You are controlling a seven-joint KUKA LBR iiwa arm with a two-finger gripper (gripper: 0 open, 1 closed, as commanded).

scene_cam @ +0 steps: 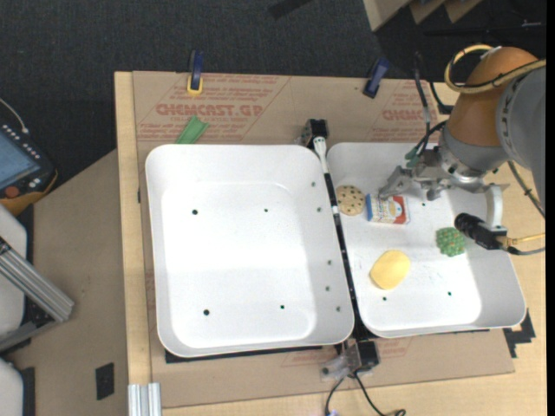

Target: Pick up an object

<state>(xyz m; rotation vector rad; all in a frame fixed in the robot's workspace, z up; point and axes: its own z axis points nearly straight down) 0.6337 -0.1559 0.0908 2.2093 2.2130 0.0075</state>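
We see the arm [486,102] reach in from the right over the right bin [486,306], its orange band above the wrist. The pincer [406,180] hangs low over the far part of that bin, just above a small carton [388,209] with red and white print. We cannot tell how far the pincer stands open, nor whether it has hold of anything; its tips merge with the carton's upper edge from this slant.

Four things lie in the right bin. The carton sits near the bin's middle-left. Just beside it, to its left and close to the dividing wall, lies a round cookie [349,200], tan with dark specks. Nearer to us lies a yellow lump [389,269], well apart from the carton. To the right, near the bin's right side, sits a green block [450,241], and just beside that a black part of the arm's gear juts out.

The left bin [173,232] stands alongside, touching the right one along the middle. Both rest on a cardboard sheet [260,102] on the worktop, held by blue clamps [196,66] at the far edge.
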